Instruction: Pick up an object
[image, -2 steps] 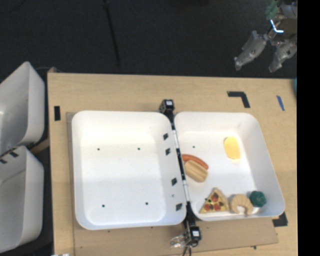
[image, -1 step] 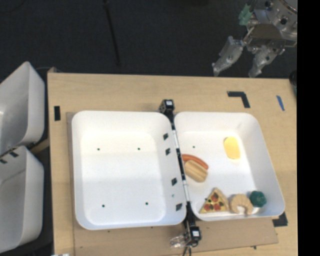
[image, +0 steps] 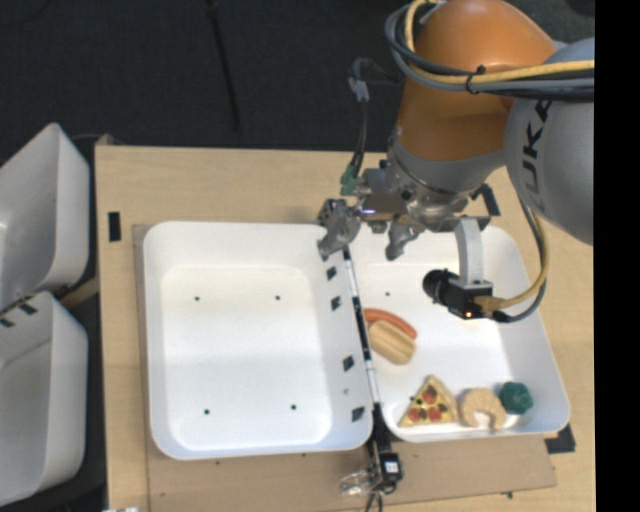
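Observation:
My gripper (image: 368, 238) hangs over the far end of the right bin (image: 530, 330), close to the divider between the two bins. Its fingers (image: 334, 236) stand apart, open, with nothing between them. A toy hot dog (image: 388, 335) lies in the right bin, nearer the camera than the gripper and beside the divider. Along that bin's front edge sit a pizza slice (image: 428, 403), a beige ring-shaped piece (image: 480, 407) and a small green piece (image: 516, 397).
The left bin (image: 240, 335) lies beside the right one, sharing a raised divider (image: 355, 320). A black unit on a white bracket (image: 458, 288) hangs from the wrist over the right bin. White containers (image: 40, 220) stand off the bench at the left.

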